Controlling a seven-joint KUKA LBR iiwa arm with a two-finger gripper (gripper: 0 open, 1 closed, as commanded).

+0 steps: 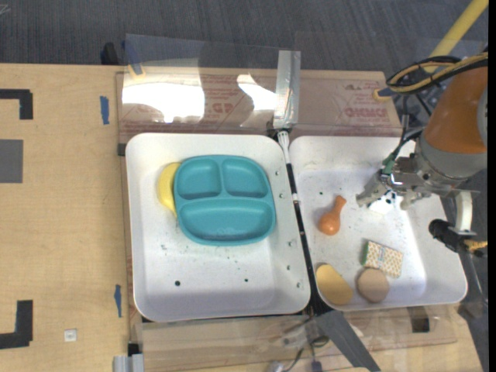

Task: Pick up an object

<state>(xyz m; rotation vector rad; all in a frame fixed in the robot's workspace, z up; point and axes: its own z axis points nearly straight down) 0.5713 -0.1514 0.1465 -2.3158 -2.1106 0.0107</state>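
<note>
The right bin (434, 289) holds an orange pear-shaped toy (332, 217), a patterned beige sponge block (384, 256), a tan round ball (372, 285) and a yellow curved piece (334, 283). My gripper (389, 190) hangs over the upper part of this bin, to the right of the orange toy and above the sponge block. Nothing shows between its fingers. The left bin (147, 285) carries a teal divided plate (225, 198) with a yellow object (165, 185) partly hidden under its left side.
A clear plastic wall (209, 91) and a cardboard panel stand behind both bins. Black and yellow cables (422, 72) loop near the arm at the upper right. The wooden bench spreads out to the left.
</note>
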